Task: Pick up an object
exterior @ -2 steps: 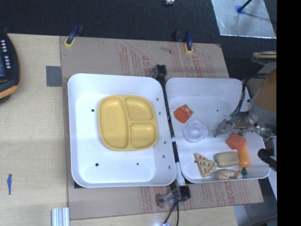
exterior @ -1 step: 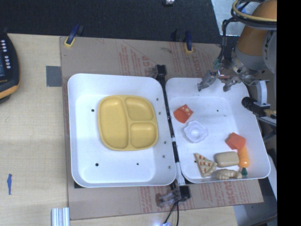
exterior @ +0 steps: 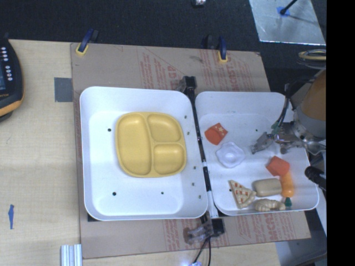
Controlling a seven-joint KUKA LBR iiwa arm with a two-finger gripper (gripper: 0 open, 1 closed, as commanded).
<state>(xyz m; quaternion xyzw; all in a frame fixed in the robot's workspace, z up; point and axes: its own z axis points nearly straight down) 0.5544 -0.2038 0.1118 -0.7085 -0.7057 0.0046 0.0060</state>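
The robot's gripper hovers over the right bin, its jaws apart and clamped on nothing. Around it lie a red block, clear plastic cup, pizza slice and carrot. A yellow divided plate sits in the left bin.

You could see faint red printing on the brown cardboard sheet under the two bins, running in strips near its far edge and beside the bins, but it was too blurred for you to read. The dark handheld device at the bench's left edge carried buttons whose markings you could not make out.
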